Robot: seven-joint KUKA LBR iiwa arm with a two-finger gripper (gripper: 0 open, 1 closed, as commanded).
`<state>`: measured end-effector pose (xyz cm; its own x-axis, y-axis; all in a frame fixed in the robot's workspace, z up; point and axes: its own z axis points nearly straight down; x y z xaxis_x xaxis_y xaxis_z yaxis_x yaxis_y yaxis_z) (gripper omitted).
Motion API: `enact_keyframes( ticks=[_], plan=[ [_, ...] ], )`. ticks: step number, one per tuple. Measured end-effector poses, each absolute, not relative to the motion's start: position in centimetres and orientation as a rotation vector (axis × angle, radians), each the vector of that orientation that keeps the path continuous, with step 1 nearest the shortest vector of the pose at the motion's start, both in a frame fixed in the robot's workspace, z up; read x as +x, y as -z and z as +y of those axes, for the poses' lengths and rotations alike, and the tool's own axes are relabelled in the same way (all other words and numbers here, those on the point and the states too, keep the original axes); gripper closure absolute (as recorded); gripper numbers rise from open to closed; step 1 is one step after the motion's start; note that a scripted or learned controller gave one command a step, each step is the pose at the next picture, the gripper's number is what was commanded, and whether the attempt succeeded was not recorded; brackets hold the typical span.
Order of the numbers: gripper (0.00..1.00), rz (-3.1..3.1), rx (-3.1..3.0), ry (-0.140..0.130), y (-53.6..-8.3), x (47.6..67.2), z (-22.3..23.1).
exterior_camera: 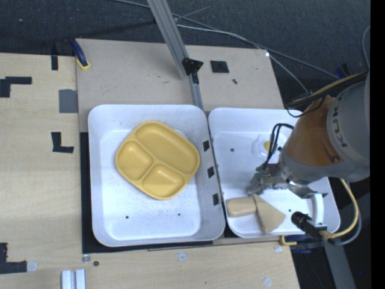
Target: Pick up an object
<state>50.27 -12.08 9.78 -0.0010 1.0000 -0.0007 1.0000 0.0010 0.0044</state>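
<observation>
Camera view: gripper (260, 185) hangs low in the right bin (240, 120), just at 12 o'clock from two tan blocks (255, 211) touching at the front wall; a grab could snag both or slip off

dark letters, seemingly "ku", show partly on the grey arm (352, 131); nothing else is readable.

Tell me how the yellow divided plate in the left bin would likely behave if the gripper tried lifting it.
The yellow divided plate looks like moulded plastic, so probably stiff and light. Its low, rounded rim offers little to pinch, so it may slip. Lying flat in the left bin, it is unlikely to roll or tip.
</observation>
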Motion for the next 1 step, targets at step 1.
enact_keyframes(
  ticks=[1],
  plan=[
    [1.0,2.221,2.219,-0.001,-15.77,50.24,-12.75]
  ],
)
